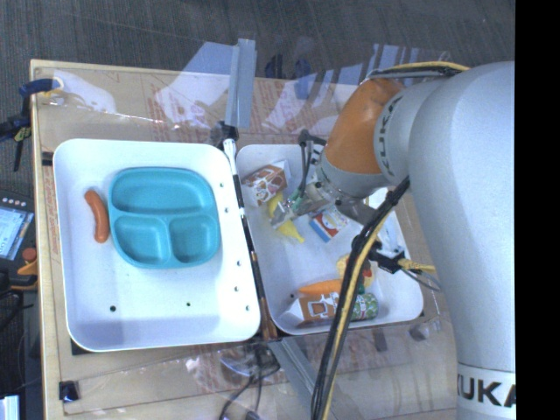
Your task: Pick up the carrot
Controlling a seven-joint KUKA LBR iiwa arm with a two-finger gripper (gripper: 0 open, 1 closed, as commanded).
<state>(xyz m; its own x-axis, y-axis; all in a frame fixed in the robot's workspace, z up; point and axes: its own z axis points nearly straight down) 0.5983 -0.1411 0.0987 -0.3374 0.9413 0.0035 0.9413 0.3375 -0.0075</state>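
We see the carrot [322, 286] lying near the lower edge of the right bin [407, 309], lower centre-right of the frame, just above a small carton [320, 307]. Our hand [297, 205] sits higher in that bin, among wrapped snacks, well apart from the carrot; we cannot tell its grip state. In the left bin [79, 296] rest a teal divided tray [164, 214] and a sausage [97, 214].

The arm [455, 199] runs off the right and bottom edges and covers the right bin's [262, 261] right side, 1 black cable [346, 322] crosses the carrot [322, 286] near the front edge, and the gripper's [297, 204] tips blur into clutter.
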